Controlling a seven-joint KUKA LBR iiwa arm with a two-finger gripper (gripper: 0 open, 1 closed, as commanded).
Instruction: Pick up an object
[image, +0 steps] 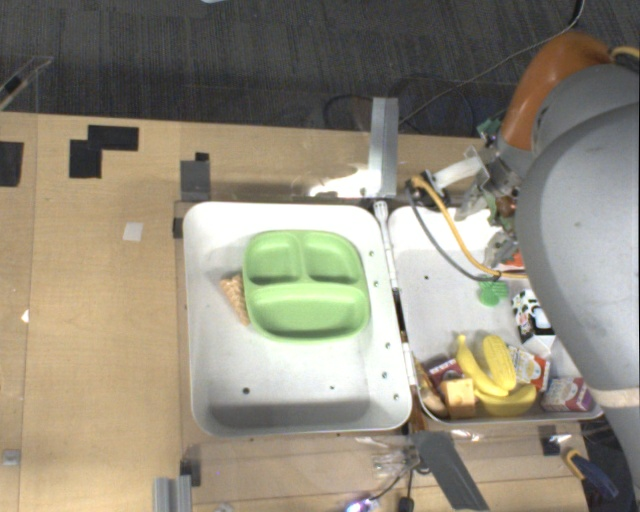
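While the end effector's (497, 215) grip is unclear, the banana (492, 372) lies well below it.

Claw perhaps behind grey arm (585, 250)

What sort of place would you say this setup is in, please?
Probably a robotics lab bench: a grey robot arm reaches over two white bins, with toy food like a banana and a green divided plate.

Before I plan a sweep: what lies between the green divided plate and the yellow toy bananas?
In the camera view, bare white floor of the left bin, then the bins' adjoining rims, separate the green divided plate from the yellow toy bananas.
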